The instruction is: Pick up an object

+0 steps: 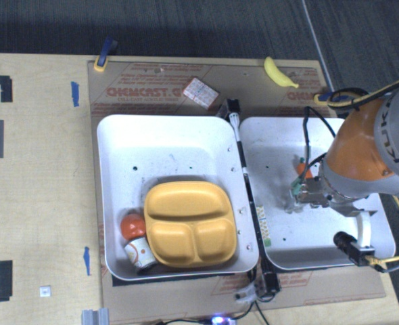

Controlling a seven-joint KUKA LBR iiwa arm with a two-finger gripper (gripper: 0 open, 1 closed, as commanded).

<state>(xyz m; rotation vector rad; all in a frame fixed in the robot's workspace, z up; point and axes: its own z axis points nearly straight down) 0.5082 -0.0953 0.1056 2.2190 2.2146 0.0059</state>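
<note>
A yellow compartment tray lies upside down in the left bin, filling its near half. A red-orange ball and a small white and orange can sit tucked against its left side. My gripper reaches down into the right bin, near its middle, with the grey and orange wrist above it. A small green and orange thing shows just beside the gripper; whether the gripper touches it I cannot tell.
A yellow banana lies on the cardboard behind the right bin. A small patterned card rests behind the left bin. Black cables loop over the right bin's far right corner. A blue clamp holds the board's far left corner.
</note>
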